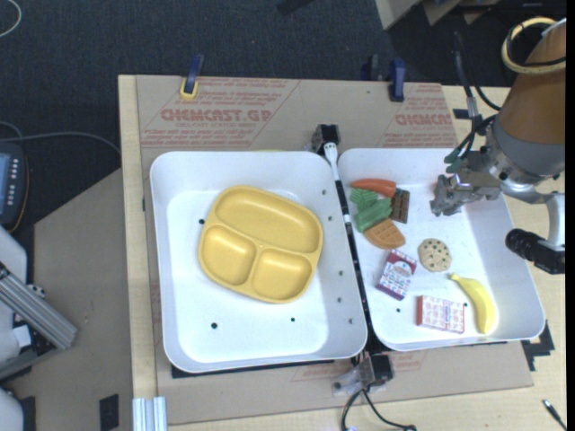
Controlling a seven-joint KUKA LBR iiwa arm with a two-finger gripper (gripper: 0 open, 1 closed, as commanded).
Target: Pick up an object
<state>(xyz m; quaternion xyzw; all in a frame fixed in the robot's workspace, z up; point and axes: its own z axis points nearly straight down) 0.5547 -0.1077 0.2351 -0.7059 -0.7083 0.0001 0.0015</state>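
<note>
Camera view: the gripper (446, 197) hovers near the right bin's (512, 330) far edge; whether it is wide or narrow, I cannot tell. Descending here risks missing the cookie (435, 254) mid-bin.

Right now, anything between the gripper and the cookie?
Nothing visible. The gripper hangs over the right bin near its far side; the cookie lies nearer the camera on bare bin floor, apart from the banana and the packets.
</note>
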